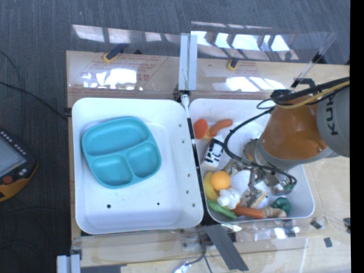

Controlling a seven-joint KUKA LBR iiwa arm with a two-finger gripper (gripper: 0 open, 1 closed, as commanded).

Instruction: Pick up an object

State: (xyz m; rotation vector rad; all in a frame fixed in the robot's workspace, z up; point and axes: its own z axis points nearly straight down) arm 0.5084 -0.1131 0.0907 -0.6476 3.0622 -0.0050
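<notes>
The arm's orange band and wrist hang over the right bin. Below them my gripper reaches down among the toy foods near the bin's front. Around it lie an orange ball, a white piece, a carrot, a green bean and a dark green item. A red-orange piece and a second orange carrot-like piece sit at the bin's back left. A black-and-white card lies between them and the gripper.
The left bin holds a blue three-compartment plate. Black cables loop from the arm over the right bin. A clear upright panel stands behind the bins.
</notes>
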